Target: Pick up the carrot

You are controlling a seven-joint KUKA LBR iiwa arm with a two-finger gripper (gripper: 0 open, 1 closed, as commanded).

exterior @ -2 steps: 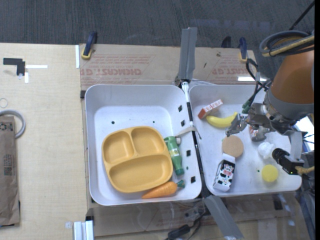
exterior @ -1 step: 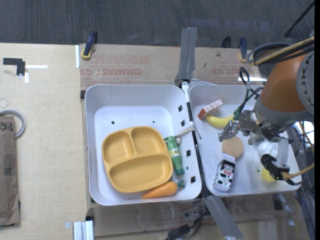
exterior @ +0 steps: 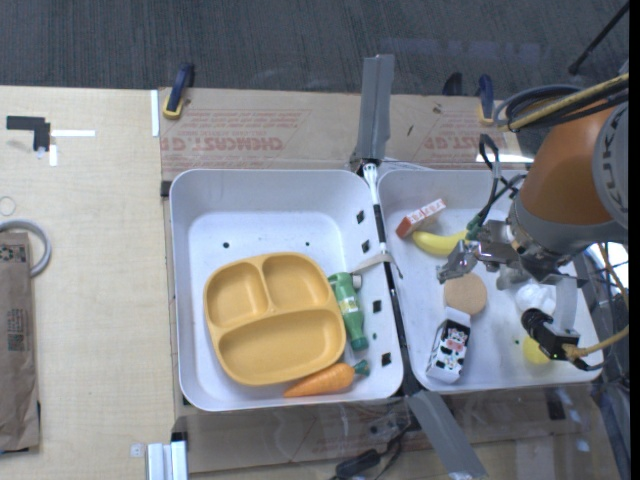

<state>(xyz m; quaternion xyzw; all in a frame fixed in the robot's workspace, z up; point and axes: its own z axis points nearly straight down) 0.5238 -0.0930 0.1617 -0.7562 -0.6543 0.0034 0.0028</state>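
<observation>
Left bin (exterior: 190, 268): a yellow three-section plate (exterior: 272, 318), a green bottle (exterior: 350, 310) lying just right of it, and the carrot (exterior: 322, 380), orange and tapered, at the near edge beside the plate's near right corner.

Right bin (exterior: 500, 373): a banana (exterior: 438, 242) with a red-and-white item (exterior: 420, 216) at the far left, a round tan disc (exterior: 465, 296) in the middle, and a white toy car (exterior: 452, 348) near the front.

The arm (exterior: 570, 168) reaches in from the right over the right bin. The gripper (exterior: 462, 260) sits just above the disc, near the banana; whether it is open or closed cannot be determined.
</observation>
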